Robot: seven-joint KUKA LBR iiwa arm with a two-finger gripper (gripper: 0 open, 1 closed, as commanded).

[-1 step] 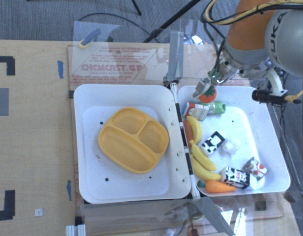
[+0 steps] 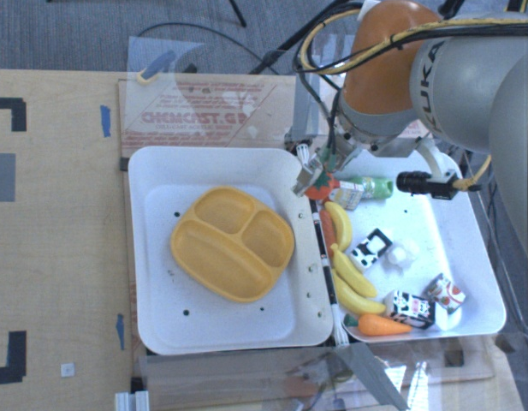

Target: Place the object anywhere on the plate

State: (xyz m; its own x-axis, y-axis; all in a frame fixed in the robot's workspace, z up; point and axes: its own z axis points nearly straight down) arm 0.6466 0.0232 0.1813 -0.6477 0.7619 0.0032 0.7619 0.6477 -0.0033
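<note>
A yellow plate point(image 2: 233, 242) with three compartments lies in the left bin point(image 2: 152, 178), and nothing rests on it. My gripper point(image 2: 320, 175) hangs low over the far left corner of the right bin point(image 2: 469, 255), by the wall between the two bins. Right under it lies a small red-orange piece point(image 2: 322, 192), next to the top of an orange carrot point(image 2: 329, 226). The gripper's own body hides whether it touches either one. A green bottle point(image 2: 367, 187) lies just to the gripper's right.
In the right bin lie two bananas point(image 2: 340, 226) point(image 2: 352, 286), a black-and-white toy point(image 2: 370, 248), a second carrot point(image 2: 384, 324), another cow-patterned toy point(image 2: 411, 308) and a red-and-white item point(image 2: 448, 295). A clear sheet point(image 2: 204, 114) lies behind the left bin.
</note>
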